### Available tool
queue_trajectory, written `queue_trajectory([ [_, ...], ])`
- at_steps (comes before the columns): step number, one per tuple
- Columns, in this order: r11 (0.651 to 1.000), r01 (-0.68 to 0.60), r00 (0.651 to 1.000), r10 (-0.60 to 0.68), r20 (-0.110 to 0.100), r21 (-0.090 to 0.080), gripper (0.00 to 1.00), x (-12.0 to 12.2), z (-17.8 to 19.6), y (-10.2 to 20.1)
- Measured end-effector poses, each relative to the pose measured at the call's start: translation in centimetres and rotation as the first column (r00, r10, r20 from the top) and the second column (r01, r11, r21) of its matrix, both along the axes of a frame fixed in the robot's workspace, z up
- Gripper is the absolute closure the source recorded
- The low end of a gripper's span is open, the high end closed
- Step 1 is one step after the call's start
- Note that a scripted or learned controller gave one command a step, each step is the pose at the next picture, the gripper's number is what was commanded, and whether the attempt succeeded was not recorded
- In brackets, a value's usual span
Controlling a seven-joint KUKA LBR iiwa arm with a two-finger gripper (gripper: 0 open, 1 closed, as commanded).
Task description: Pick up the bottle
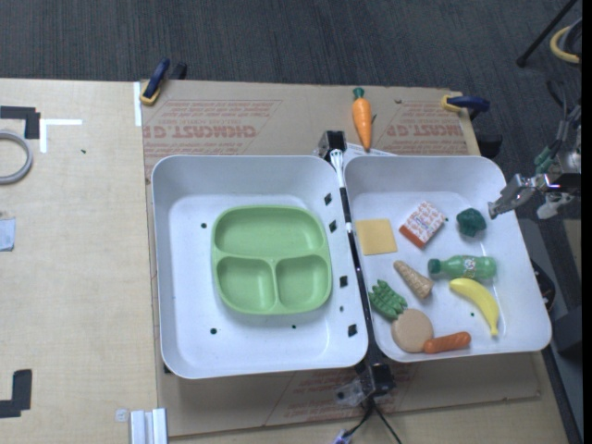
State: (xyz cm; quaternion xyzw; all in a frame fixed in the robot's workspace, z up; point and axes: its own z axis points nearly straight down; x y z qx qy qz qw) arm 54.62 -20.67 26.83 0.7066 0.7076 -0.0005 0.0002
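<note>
The cardboard sheet (222,118) under the bins carries red print, upside down from here; I can make out something like "CHEMAST" above the left bin, and a similar stamp above the right bin, too small to read. The bottle's (462,267) label is illegible.

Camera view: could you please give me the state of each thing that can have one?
bottle: lying on its side in the right bin, not gripped.
gripper: at the right bin's right rim, apart from the bottle.
banana: unpeeled, lying flat.
green tray: right way up in the left bin.
carrot: lying outside the bins.
</note>
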Motion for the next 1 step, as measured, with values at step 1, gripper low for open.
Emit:
queue_trajectory([
  [1,1.000,-0.003,1.000,0.003,0.001,-0.001,1.00,0.05,0.95,-0.02],
])
